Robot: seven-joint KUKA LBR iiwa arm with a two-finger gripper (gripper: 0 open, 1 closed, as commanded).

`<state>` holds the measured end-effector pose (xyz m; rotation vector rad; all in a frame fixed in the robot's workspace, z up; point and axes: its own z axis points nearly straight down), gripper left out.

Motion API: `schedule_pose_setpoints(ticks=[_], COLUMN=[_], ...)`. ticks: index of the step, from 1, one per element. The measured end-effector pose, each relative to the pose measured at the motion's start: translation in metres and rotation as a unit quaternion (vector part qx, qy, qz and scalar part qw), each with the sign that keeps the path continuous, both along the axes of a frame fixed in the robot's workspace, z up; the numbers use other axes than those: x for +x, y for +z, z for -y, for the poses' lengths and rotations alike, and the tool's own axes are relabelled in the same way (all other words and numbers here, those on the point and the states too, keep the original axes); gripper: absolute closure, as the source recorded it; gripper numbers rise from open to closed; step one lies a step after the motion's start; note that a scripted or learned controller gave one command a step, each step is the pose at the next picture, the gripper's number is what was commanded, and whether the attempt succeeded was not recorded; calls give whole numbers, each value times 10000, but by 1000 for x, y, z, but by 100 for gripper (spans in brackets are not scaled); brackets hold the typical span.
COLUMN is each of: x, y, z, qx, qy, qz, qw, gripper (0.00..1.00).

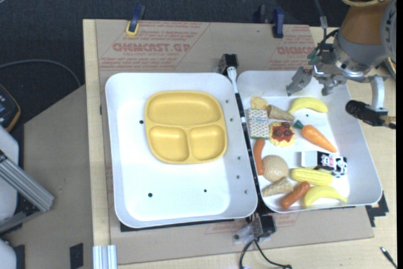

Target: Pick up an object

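Partly cropped arm (371,3); claw (315,82) open above banana (307,105).

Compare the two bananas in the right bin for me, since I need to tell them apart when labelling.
The upper banana lies near the bin's far end, close to the gripper; the lower banana lies at the near end. The upper one sits apart beside the carrot; the lower one is crowded against the corn cob and a sausage. Both are yellow and curved.
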<state>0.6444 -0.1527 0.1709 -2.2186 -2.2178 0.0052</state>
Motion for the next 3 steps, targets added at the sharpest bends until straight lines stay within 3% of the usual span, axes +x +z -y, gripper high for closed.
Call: schedule_pose_setpoints(ticks=[2, 3], x=[-3, -2], y=[-89, -75], z=[-8, -7], qx=[0, -6], qy=[5, 2], qz=[5, 35], qw=[10000, 10000], gripper=[0, 100])
